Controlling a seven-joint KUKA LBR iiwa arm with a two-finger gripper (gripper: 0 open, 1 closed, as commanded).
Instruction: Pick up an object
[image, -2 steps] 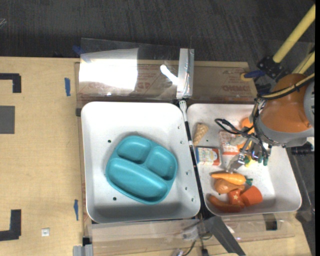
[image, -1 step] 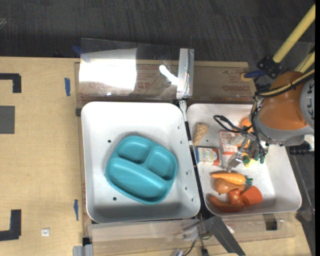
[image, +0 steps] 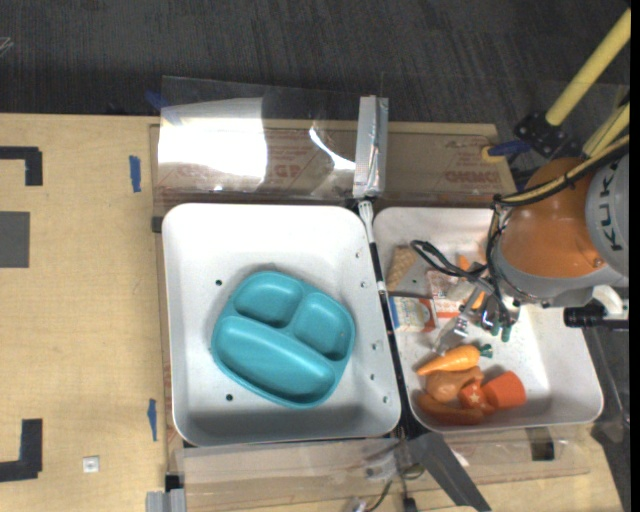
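1. Camera view inspection, starting at the left: the cardboard-coloured bench top (image: 80, 300) is lying bare apart from black corner marks and strips of blue tape.
2. The left bin (image: 190, 250) is holding one item, a teal divided plate (image: 283, 335) with three compartments, sitting tilted near the bin's middle and well apart from the arm.
3. A clear plastic sheet (image: 260, 150) is standing behind the bins, and a taped divider (image: 370, 140) is running down to the seam between them.
4. The right bin (image: 570, 395) is carrying the clutter: a tan mesh-like piece (image: 402, 265) near its back left, some packaging scraps (image: 415, 305) beside the seam, and toy food at the front, namely an orange carrot (image: 450, 360), a brownish potato-like piece (image: 448, 385) and a red-orange cylinder (image: 505, 390), all touching or just beside one another.
5. The gripper (image: 478, 318) is hanging low over the right bin, just behind the carrot, with the orange band (image: 545, 235) of the arm above it. Cables and fittings are crowding the fingers, so I cannot tell whether they are apart or together, and nothing is visibly sitting between them.
6. Assessment: the pick is judged not yet done. Every object is resting in its bin; closing on one item and lifting it clear are both remaining.
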